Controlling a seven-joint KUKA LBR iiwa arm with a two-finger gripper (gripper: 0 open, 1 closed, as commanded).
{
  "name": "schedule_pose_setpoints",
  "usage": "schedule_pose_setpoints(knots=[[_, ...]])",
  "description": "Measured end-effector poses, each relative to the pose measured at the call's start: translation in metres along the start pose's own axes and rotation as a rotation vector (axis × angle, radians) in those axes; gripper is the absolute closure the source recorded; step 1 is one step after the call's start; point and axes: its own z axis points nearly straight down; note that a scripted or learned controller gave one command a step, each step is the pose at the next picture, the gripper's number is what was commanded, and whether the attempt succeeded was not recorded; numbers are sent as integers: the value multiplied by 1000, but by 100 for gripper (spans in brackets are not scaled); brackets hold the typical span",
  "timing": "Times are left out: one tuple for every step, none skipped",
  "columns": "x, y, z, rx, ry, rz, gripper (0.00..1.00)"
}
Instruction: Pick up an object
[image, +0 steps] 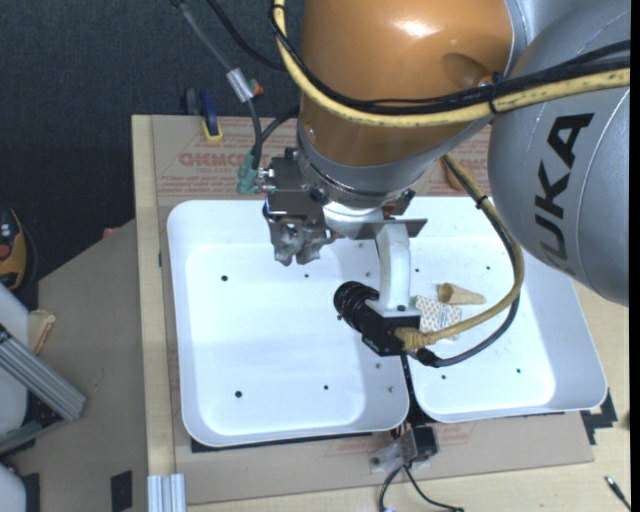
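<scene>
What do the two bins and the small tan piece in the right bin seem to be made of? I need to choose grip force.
The bins look like smooth, semi-gloss white plastic, judging by their soft sheen and rounded moulded corners. The tan piece looks matte and light, perhaps paper or foam; it is too small to tell.

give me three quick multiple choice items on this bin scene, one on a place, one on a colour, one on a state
1. Where does the small tan object lie?
A. in the right bin
B. in the left bin
C. on the cardboard outside the bins

2. What colour are the bins?
A. blue
B. white
C. black

3. How does the tan object stand to the pincer?
A. clamped in it
B. lying apart from it on the bin floor
C. hanging from it

Answers: 1 A, it rests right of the divide between the bins. 2 B, both trays are plain white. 3 B, the pincer is over the left bin and the object lies in the other.
</scene>
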Motion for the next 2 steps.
schedule_pose_setpoints(knots=[[-64, 1, -44, -16, 4, 14, 100], [-161, 0, -104, -20, 2, 18, 100]])
